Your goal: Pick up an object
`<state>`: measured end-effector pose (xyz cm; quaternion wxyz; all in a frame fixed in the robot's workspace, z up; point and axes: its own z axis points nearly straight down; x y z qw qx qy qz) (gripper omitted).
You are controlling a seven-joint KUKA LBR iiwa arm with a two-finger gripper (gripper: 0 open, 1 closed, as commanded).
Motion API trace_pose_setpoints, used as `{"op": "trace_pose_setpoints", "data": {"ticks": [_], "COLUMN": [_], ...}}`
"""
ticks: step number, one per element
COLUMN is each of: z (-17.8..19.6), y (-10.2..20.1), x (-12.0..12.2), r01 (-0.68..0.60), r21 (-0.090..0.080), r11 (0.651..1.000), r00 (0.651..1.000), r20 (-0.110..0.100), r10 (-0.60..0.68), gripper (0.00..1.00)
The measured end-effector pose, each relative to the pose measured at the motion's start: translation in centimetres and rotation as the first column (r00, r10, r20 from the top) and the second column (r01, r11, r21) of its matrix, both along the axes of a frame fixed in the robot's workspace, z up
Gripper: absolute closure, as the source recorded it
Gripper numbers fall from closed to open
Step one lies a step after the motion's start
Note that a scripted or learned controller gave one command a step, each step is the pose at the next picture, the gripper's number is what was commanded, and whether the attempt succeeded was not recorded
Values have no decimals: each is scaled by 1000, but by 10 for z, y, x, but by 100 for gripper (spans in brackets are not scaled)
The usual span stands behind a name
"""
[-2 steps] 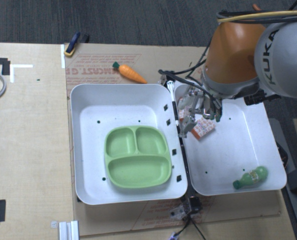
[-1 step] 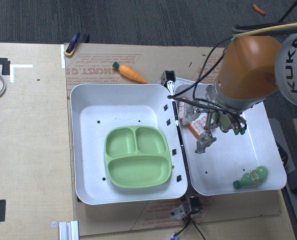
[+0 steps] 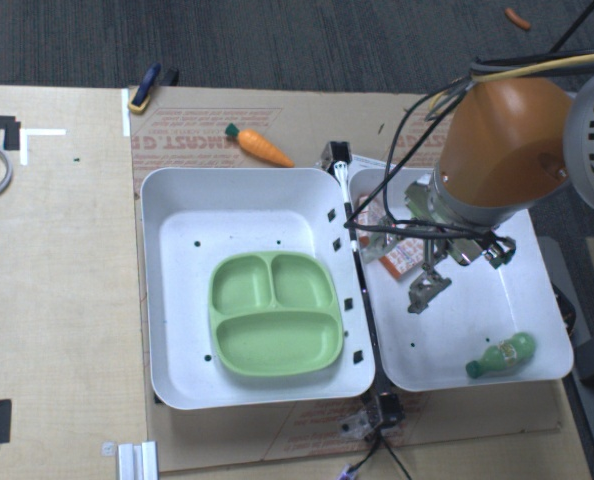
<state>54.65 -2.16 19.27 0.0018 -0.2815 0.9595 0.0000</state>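
two white bins sit side by side on the surface point(image 3: 67, 318), and from my screen the nearest candidate is a small green bottle point(image 3: 501, 356) lying on its side in the near right corner of the right bin point(image 3: 552, 298). the jaws point(image 3: 429, 290) hang above the middle of that bin, apart from the bottle and closer to a red and white packet point(image 3: 402, 257) lying just beyond them by the bin's left wall. i cannot tell how far the jaws are parted, and i see nothing between them. my judgement is that the packet is the shorter reach, but it lies flat, so i'd want a straight descent centred on it. the bottle is rounder and may roll toward the corner walls if nudged. cables point(image 3: 407, 230) draped under the orange wrist point(image 3: 502, 143) cross over the packet and hide part of it. the left bin point(image 3: 167, 268) holds a green divided plate point(image 3: 275, 313), well apart. farther back, outside the bins, a toy carrot point(image 3: 260, 146) lies on cardboard point(image 3: 197, 128), and a blue marker point(image 3: 145, 87) beyond it.
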Motion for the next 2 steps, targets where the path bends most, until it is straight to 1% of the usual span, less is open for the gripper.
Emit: {"op": "trace_pose_setpoints", "data": {"ticks": [1,2], "z": [0,-84], "y": [-19,-78], "x": [-16,-37], "r01": [-139,-39], "r21": [-1,0], "r11": [990,999], "r00": [990,999], "r20": [0,-2], "r10": [139,39], "gripper": [0,0]}}
